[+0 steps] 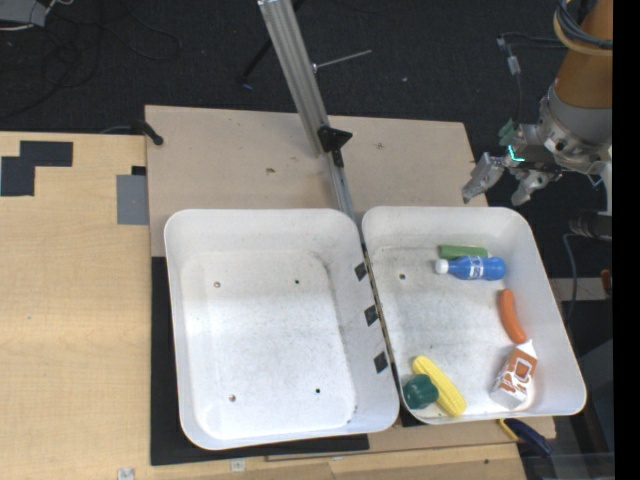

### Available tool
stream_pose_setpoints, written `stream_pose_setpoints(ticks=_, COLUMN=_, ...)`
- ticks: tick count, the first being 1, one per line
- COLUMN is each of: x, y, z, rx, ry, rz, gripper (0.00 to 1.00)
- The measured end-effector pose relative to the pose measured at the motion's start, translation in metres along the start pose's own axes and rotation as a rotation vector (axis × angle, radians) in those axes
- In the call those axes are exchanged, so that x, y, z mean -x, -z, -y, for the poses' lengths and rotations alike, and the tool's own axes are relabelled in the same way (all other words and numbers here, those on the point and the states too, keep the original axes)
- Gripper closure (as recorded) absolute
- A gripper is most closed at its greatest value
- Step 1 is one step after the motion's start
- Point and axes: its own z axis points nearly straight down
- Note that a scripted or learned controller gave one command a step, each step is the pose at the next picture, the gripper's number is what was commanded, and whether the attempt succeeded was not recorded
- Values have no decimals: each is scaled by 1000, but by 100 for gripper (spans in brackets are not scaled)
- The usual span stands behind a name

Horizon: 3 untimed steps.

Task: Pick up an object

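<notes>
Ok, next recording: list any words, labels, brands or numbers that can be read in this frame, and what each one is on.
No text can be read in this frame.
Orange and white carton in the right bin: white markings on its face, too blurred to read.
Blue bottle: no label can be made out.
Green box behind the bottle: no print can be made out.

One fixed camera high above bench, tilted down, taking in both bins (270, 230); arm (580, 88) at two o'clock.

Arm (583, 78) at right, fingers (484, 178) spread apart, holding nothing.
</notes>
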Motion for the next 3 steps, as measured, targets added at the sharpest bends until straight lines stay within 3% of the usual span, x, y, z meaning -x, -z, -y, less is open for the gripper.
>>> stream_pose_setpoints(ticks=2, x=14, y=-99, z=5, rx=-5, ry=-5, rz=-1, gripper=0)
stream_pose_setpoints(ticks=3, x=4, y=-157, z=7, rx=-4, ry=-3, rz=-2, gripper=0)
